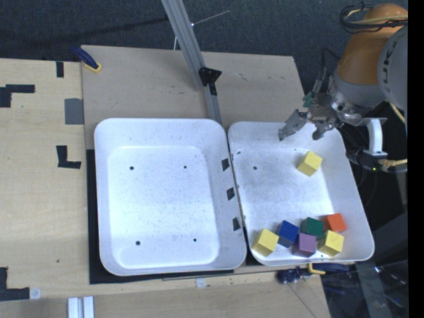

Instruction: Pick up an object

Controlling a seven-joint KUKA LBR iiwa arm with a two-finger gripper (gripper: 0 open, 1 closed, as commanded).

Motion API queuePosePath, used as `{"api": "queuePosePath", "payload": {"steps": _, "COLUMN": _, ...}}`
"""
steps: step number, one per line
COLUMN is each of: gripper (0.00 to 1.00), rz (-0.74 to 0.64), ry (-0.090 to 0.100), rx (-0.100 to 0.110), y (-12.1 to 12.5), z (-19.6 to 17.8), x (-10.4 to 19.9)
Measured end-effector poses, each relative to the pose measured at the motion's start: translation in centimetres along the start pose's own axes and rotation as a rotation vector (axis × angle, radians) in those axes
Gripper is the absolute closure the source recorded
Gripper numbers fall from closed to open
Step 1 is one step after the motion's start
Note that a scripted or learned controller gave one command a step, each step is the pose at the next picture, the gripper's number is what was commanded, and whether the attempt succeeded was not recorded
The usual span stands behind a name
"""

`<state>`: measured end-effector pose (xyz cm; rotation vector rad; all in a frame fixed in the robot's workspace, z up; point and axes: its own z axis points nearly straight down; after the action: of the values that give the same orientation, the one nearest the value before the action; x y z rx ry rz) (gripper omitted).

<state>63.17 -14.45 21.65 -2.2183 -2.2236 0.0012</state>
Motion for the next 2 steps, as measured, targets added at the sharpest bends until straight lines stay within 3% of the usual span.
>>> {"api": "queuePosePath", "payload": {"steps": 1, "gripper": 0.0, "rz": 0.0, "ry": -0.001, "rx": 0.0, "y": 0.0, "z": 0.0, "x": 0.0}}
{"api": "queuePosePath", "payload": {"steps": 2, "gripper": 0.0, "rz": 0.0, "ry": 0.0, "rx": 0.006, "y": 0.5, "z": 5.4, "x": 0.8}}
